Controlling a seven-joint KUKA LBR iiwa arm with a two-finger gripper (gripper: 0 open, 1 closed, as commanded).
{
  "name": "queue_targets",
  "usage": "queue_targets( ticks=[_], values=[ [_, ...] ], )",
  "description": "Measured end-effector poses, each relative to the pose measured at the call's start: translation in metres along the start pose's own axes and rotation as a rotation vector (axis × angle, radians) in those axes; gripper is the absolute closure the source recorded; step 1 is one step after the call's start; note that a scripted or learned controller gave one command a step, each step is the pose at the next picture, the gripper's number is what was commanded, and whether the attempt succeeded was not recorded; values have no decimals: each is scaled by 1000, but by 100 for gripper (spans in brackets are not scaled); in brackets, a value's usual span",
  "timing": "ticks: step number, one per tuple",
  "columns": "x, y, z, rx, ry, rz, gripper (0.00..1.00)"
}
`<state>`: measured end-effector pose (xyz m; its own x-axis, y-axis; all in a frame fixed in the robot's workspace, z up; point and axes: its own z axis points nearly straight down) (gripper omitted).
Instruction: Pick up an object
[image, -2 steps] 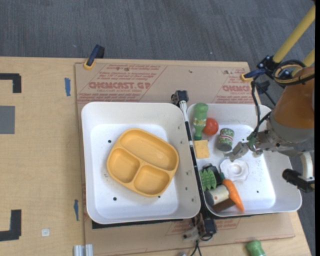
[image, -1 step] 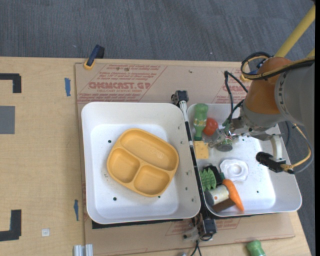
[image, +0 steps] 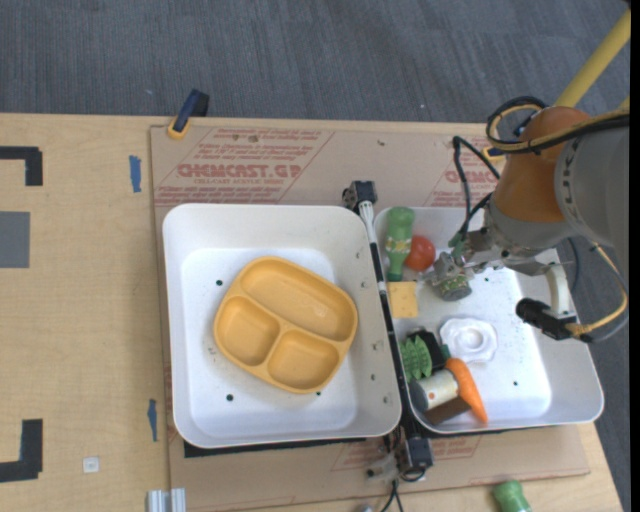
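My gripper (image: 449, 270) reaches down into the right bin (image: 570, 385), in its upper middle. Directly under its tip lies a small grey-green object (image: 455, 289), partly hidden by the gripper. A red tomato (image: 421, 250) and a green bottle (image: 399, 241) lie just to the gripper's left. Nearer the front are a yellow block (image: 403, 299), a white round lid (image: 469, 338), a green leafy piece (image: 418, 354), an orange carrot (image: 466, 388) and a cream-and-brown cylinder (image: 438, 391).
The left bin (image: 190, 300) holds a yellow divided plate (image: 285, 324). The arm's grey body and orange band (image: 535, 180) hang over the right bin's far right corner, with black cables (image: 560, 320) trailing over its right side. A green item (image: 510, 494) lies on the bench in front.
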<state>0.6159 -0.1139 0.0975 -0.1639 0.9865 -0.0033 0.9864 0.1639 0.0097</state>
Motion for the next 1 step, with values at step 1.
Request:
queue_targets(
  ticks=[1],
  values=[
    [48,-37,-88,8,4,-194,100]
  ],
)
